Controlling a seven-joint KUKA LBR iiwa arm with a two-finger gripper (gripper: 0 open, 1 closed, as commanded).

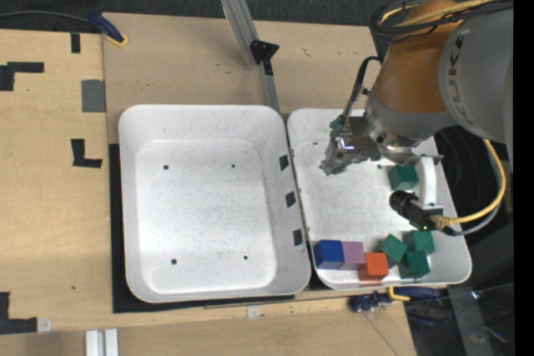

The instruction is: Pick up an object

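Over the right bin (pixel 310 179), near its upper left part, the gripper (pixel 337 156) points down at bare floor, fingers seemingly close together with nothing between them. The grey arm (pixel 467 62) with its orange band reaches in from the right. Blue (pixel 329 253), lilac (pixel 354 253), orange (pixel 375 264) and green blocks (pixel 415 263) cluster along the bin's near edge; another green block (pixel 404 177) lies beside the wrist

Wooden bench (pixel 183 62) bears 2 white bins (pixel 204 200), (pixel 321 179) side by side.

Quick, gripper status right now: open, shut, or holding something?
Gripper: cannot be told; it hangs over the right bin, nothing visibly held.
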